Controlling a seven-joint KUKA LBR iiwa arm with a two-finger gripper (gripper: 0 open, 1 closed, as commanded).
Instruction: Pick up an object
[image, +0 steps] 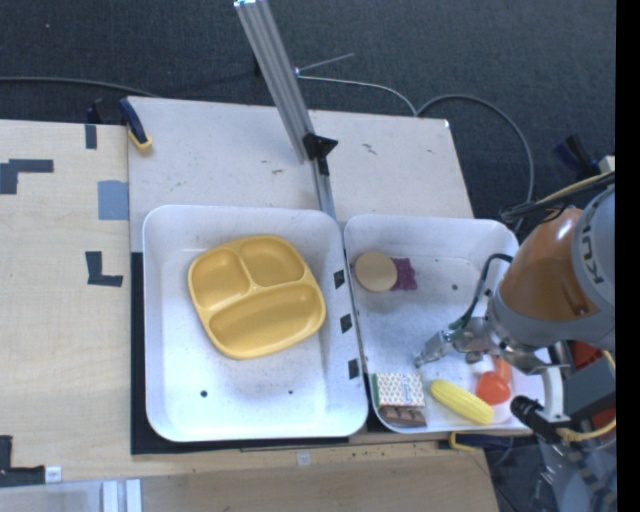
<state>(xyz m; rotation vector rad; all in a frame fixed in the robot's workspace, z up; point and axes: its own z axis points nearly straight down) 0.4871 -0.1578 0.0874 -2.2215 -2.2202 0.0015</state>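
Observation:
The right bin (432, 224) holds several small things. A tan round piece (375, 271) lies at its back left, touching a purple piece (404, 273). Along the front rim are a checkered brown-and-white block (400, 394), a yellow corn cob (461, 401) and an orange-red piece (493, 386). My gripper (437, 349) hangs low over the bare middle of this bin, just behind the corn cob and left of the orange-red piece. I see nothing held in it. The arm's orange band (540, 270) and grey wrist cover the bin's right side.
The left bin (160, 310) holds a yellow divided plate (257, 295). A slanted metal pole (285, 85) ends at the rim between the bins. Cables (480, 105) trail behind the right bin. A blue-and-yellow tool (135, 125) lies at the bench's far left corner.

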